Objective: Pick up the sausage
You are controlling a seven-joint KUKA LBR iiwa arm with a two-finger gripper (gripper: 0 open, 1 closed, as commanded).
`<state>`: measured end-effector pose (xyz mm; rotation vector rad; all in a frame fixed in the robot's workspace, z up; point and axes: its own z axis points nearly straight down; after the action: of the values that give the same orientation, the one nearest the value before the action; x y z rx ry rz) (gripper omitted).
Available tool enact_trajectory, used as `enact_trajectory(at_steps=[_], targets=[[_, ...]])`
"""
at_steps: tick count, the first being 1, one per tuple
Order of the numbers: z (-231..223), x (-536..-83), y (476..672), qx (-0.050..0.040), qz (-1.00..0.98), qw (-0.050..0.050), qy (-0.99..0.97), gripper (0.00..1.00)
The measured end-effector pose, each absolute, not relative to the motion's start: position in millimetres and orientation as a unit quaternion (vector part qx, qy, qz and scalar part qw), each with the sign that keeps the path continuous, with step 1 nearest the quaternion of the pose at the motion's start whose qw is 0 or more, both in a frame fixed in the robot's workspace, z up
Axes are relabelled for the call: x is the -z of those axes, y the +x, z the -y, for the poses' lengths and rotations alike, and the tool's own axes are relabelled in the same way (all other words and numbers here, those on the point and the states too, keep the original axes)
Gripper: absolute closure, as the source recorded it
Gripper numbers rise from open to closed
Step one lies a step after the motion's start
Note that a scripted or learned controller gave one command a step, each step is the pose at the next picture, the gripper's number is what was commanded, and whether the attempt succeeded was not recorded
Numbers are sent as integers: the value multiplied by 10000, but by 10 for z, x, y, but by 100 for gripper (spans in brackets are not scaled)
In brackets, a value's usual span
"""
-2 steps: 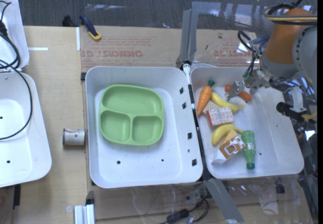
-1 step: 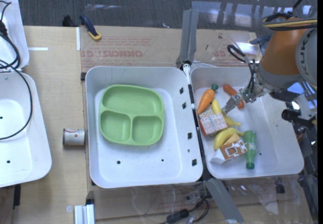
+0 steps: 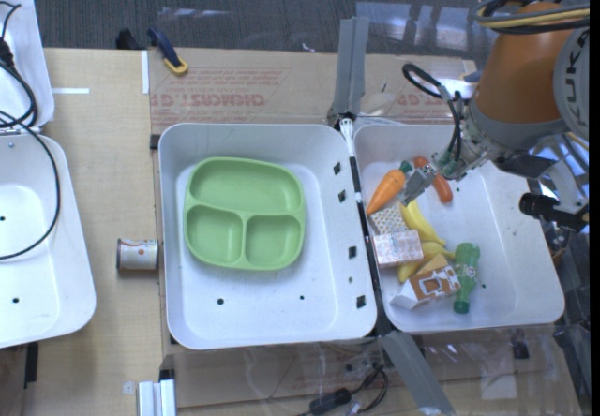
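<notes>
Camera view: pincer [image 3: 433,178] hovers just beside the carrot [image 3: 385,190], sausage [image 3: 441,187] right below it; finger state unclear.

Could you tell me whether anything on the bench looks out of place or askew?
A small can lies on its side on the bench, outside the left bin, apart from the other items. In the right bin, the toy food lies heaped against the left wall.
</notes>
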<state>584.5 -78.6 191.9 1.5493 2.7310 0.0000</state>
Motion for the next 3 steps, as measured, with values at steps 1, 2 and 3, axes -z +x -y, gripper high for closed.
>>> enact_trajectory(at_steps=[1,2,3], targets=[[1453,-1985,6313,8,-8607,2,5091,0],[1447,-1986,6315,6,-8609,3,5088,0],[1798,-1603,5820,2,-9135,2,4068,0]])
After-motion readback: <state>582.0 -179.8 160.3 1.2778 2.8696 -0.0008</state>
